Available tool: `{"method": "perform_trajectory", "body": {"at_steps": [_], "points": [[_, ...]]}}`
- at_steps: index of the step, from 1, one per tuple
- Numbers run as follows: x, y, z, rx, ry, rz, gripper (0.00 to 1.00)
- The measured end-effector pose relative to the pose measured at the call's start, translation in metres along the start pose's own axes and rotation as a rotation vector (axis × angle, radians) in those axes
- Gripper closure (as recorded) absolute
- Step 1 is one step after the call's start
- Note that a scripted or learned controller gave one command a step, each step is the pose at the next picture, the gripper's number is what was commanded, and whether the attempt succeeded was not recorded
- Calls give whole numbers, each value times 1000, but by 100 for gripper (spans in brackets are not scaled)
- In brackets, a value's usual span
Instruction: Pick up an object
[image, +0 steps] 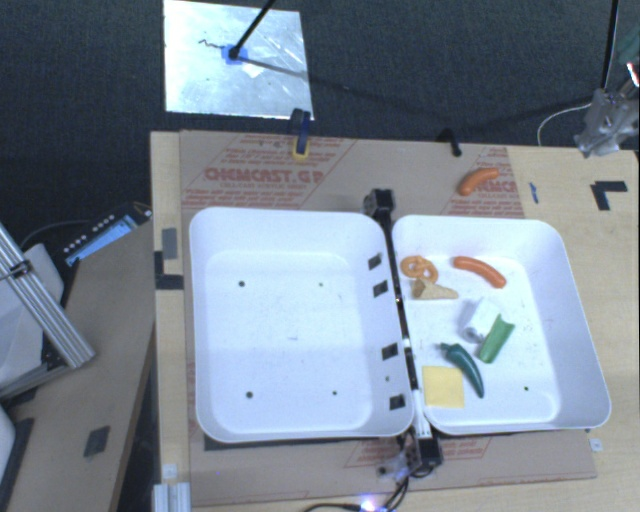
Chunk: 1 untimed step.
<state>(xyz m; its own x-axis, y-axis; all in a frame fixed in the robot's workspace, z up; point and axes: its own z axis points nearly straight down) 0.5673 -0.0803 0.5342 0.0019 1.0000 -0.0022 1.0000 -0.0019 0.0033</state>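
Grey gripper (608, 125) parked well beyond far-right corner of right white bin (560, 300), above the bench; open or closed: can't tell, too small. Nothing held.

Best target: orange sausage-shaped toy (479, 270), far half of right white bin, apart from neighbours. Probably light, hollow plastic, smooth, likely to roll; pinch across the middle, short axis.

Avoid yellow flat square slab (443, 386) at near-left corner of that bin: too flat for a pinch.

Readable print beyond that bin's far-left corner, on brown protective board (250, 172): "CHEMCAST GP".
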Motion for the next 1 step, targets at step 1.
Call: {"method": "perform_trajectory", "body": {"at_steps": [1], "points": [[-1,-84,-3,-1,3,-2,100]]}}
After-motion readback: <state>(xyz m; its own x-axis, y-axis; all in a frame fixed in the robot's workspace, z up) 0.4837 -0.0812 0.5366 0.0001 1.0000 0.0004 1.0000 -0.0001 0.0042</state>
